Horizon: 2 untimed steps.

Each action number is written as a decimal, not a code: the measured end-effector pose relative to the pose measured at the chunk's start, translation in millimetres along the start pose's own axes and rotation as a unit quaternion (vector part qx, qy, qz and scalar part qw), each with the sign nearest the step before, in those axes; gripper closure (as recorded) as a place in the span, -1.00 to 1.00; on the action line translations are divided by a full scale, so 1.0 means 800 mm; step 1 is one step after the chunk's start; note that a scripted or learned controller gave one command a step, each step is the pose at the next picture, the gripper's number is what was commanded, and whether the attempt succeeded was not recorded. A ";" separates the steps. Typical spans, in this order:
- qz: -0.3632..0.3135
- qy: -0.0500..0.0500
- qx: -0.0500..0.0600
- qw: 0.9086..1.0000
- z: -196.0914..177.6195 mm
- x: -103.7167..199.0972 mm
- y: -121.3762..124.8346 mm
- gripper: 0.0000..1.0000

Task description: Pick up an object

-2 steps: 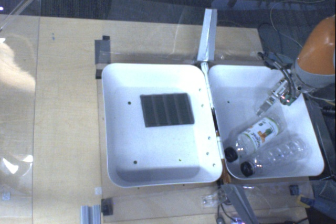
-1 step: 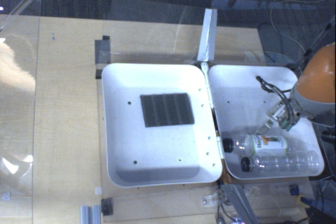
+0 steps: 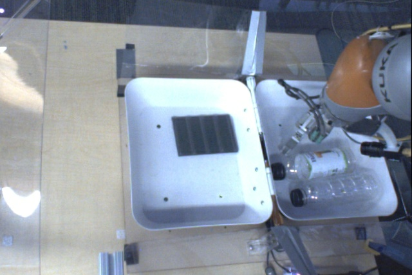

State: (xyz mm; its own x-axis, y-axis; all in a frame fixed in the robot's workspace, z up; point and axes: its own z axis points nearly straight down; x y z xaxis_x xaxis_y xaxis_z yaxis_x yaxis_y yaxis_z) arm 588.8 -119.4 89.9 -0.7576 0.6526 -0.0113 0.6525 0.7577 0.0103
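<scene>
- Wooden surface [image 3: 77, 158]: carries two white bins side by side.
- Left bin [image 3: 148, 203]: one dark ribbed pad [image 3: 205, 134], flat at centre.
- Right bin [image 3: 283, 100]: two clear bottles with black caps, lying on their sides; labelled bottle [image 3: 318, 164], print unreadable; plain bottle [image 3: 341, 191] just beside it.
- Fingers [image 3: 302, 137]: above the labelled bottle's neck end, pinching nothing visible; spread or pressed together, cannot tell.
- Arm [image 3: 380, 80]: partial lettering "KU".

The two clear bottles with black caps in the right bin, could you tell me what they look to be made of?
Both look like thin transparent plastic. The labelled clear bottle shows the white bin through its neck; the ribbed clear bottle shows glossy highlights on its moulded ridges. Their black caps appear opaque, probably plastic.
</scene>
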 end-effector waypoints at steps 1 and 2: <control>0.152 0.000 0.003 0.988 -0.148 -0.080 -0.074 -1.00; 0.127 0.000 0.002 0.992 -0.246 -0.047 -0.058 -1.00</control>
State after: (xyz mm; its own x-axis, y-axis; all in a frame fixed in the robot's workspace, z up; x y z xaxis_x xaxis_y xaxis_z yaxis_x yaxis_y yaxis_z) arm 583.9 -178.9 286.5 -0.5689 0.8223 -0.0098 0.8223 0.5690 0.0082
